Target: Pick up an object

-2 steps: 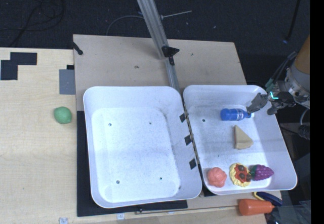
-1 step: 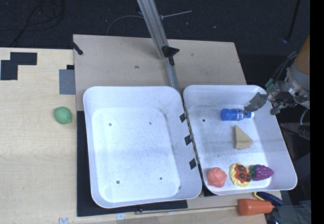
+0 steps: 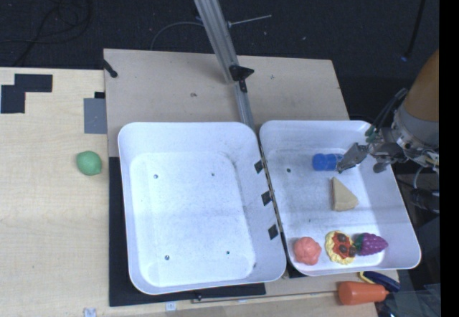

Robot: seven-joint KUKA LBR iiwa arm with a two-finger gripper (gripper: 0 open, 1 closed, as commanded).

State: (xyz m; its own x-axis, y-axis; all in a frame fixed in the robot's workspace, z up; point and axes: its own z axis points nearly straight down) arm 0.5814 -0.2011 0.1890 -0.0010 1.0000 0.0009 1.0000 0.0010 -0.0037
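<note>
No writing is legible anywhere. The right bin (image 3: 401, 237) holds a tan wedge (image 3: 344, 195), grapes (image 3: 372, 242), a pink lump (image 3: 307, 250) and a blue piece (image 3: 326, 161), partly hidden beside the claw (image 3: 356, 158), whose opening I cannot tell.

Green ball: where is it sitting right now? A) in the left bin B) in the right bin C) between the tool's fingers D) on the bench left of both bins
D: the green ball lies on the wooden bench, apart from the left bin and far from the tool over the right bin.
</note>
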